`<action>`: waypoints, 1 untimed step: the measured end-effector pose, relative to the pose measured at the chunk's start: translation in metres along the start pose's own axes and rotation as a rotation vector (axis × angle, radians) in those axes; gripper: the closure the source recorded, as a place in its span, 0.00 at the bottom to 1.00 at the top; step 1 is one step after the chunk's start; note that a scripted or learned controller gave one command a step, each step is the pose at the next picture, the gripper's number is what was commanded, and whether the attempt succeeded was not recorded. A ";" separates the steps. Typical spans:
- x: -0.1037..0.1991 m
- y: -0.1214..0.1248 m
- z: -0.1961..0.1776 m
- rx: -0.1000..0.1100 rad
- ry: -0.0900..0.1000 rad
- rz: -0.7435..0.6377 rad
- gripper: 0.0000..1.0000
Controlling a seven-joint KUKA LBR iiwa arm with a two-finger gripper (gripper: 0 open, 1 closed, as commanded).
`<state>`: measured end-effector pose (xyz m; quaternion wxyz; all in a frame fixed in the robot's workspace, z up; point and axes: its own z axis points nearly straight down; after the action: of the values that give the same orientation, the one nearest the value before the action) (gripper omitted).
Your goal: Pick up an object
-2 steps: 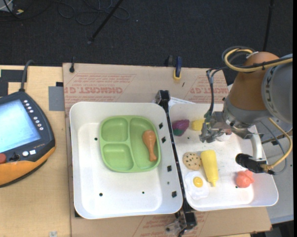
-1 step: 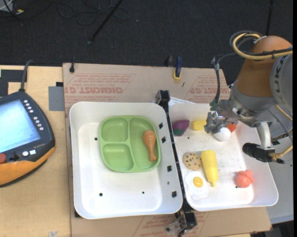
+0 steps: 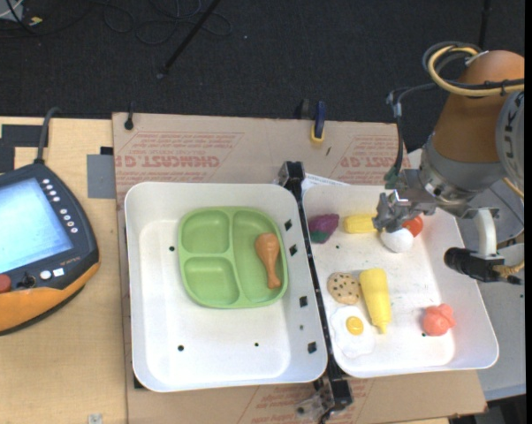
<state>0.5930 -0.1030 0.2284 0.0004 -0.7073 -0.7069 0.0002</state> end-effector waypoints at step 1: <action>0.033 -0.044 -0.009 0.005 0.002 -0.001 1.00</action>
<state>0.5494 -0.0700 0.2373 0.0027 -0.7068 -0.7074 0.0014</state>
